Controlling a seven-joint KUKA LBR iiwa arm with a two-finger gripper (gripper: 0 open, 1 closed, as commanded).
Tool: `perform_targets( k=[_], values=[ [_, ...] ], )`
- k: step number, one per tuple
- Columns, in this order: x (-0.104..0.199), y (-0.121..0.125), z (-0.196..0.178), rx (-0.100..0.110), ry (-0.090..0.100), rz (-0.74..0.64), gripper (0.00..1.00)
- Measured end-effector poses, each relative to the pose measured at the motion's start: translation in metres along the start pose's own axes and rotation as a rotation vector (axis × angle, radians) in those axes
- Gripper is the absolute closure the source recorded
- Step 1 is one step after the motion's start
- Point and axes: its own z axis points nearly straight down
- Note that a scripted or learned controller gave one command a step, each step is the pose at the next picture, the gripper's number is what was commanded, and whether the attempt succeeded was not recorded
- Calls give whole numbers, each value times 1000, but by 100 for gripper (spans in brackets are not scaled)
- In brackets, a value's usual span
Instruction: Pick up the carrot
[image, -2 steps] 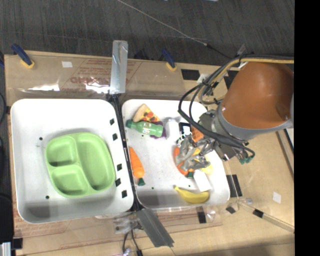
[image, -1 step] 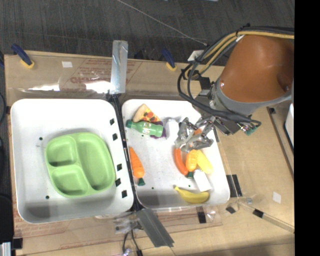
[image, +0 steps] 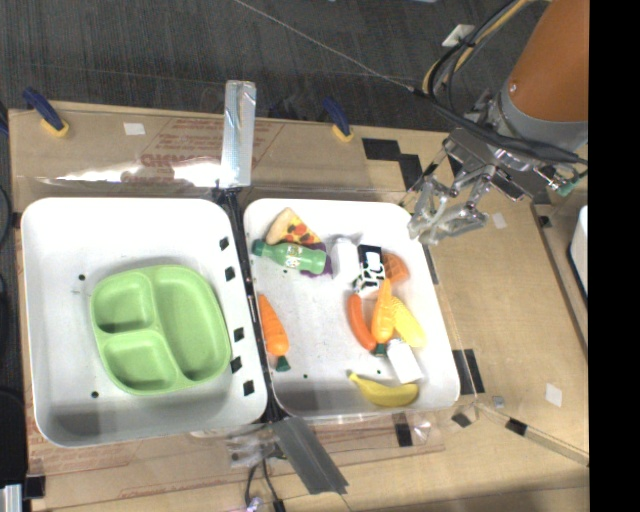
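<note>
Banana (image: 383, 391): near rim of right bin (image: 300, 400).
Carrot (image: 272, 328): against that bin's left wall, green end nearest, lying free.
Gripper (image: 447, 213): above far right rim, fingers apart, empty.
Approach: cross leftward, straddle the carrot's width, descend clear of the wall.

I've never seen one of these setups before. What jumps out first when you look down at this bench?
The bright green divided plate sits alone in the left bin. The right bin holds a jumble of toy food: a carrot along its left wall, a green bottle and a pizza slice near the top, a banana at the bottom. The gripper hangs over that bin's upper right corner.
</note>
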Motion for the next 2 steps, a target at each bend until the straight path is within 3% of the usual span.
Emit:
perform_targets(
  k=[1, 2],
  values=[
    [42, -8, 69, -11, 1, -397, 100],
    [96, 42, 72, -10, -2, -866, 100]
  ],
)
